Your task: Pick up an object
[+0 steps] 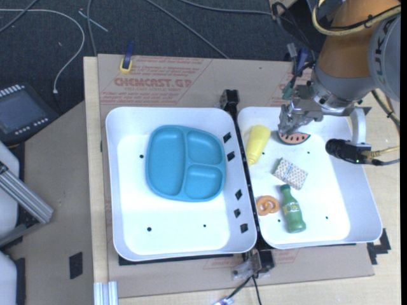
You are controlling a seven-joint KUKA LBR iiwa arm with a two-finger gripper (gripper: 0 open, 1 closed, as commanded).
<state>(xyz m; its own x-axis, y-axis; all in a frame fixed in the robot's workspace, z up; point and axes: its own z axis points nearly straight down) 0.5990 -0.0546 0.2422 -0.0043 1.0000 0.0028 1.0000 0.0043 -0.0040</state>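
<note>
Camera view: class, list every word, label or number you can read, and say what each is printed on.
"CHEMCAST GP", red letters on the brown cardboard sheet under the bins; the last letters are blurred.
Smaller red print above it: too small to read.
"UK", part of a name on the grey arm; the rest is cut off.
Green bottle label: unreadable.

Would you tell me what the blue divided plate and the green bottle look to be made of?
The blue plate looks like molded plastic: one even matte colour, rounded compartment ridges. The green bottle also seems plastic, slightly glossy, with a lighter label band; it is too small to be sure.
</note>
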